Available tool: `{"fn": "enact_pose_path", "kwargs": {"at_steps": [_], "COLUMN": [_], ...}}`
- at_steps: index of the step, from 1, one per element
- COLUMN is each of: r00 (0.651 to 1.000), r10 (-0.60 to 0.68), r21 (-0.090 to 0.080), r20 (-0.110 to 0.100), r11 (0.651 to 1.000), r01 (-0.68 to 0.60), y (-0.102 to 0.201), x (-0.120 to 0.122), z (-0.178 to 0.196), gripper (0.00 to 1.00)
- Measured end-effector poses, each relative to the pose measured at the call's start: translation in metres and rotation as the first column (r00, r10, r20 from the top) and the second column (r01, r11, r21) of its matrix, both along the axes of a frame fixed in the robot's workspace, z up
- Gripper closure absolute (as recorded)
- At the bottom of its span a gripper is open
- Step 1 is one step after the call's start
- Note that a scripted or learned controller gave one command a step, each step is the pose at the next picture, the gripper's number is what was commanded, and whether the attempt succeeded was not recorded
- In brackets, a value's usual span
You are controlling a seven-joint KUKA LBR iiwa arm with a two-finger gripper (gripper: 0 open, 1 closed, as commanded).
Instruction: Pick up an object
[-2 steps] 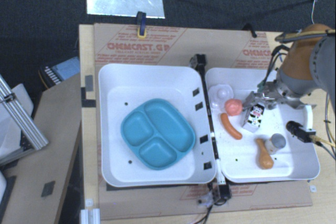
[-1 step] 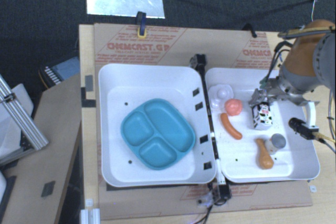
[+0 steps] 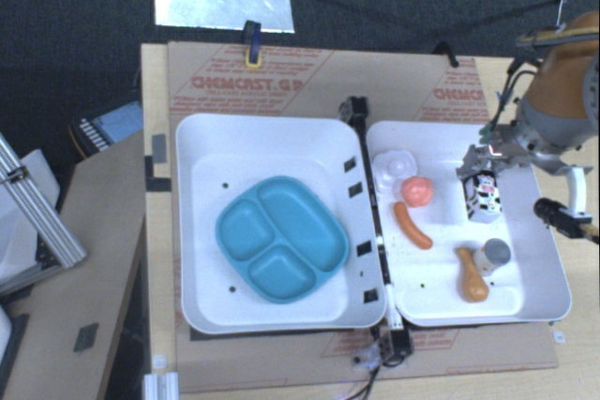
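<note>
The gripper is set directly over the carton, seemingly for grasping; its opening cannot be told.

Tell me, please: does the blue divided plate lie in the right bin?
No, the blue divided plate lies alone in the left bin.

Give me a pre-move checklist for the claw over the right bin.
1. Claw above the black-and-white patterned carton: ok.
2. Carton between the fingers: cannot tell.
3. Pink round ball apart from carton: ok.
4. Orange carrot-shaped toy apart from carton: ok.
5. Grey round cap apart from carton: ok.
6. Blue divided plate in the left white bin, away from the arm: ok.
</note>
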State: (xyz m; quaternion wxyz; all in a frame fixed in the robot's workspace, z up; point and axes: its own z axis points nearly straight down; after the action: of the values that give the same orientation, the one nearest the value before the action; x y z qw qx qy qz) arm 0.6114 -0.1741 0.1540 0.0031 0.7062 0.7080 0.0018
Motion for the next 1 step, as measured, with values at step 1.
{"fn": "enact_pose_path", "kwargs": {"at_steps": [1], "r00": [1.0], "r10": [0.002], "r21": [0.0], "r20": [-0.001], "r11": [1.0], "r01": [-0.002], "y": [0.0016], "x": [-0.0029], "z": [0.0451], "gripper": [1.0]}}
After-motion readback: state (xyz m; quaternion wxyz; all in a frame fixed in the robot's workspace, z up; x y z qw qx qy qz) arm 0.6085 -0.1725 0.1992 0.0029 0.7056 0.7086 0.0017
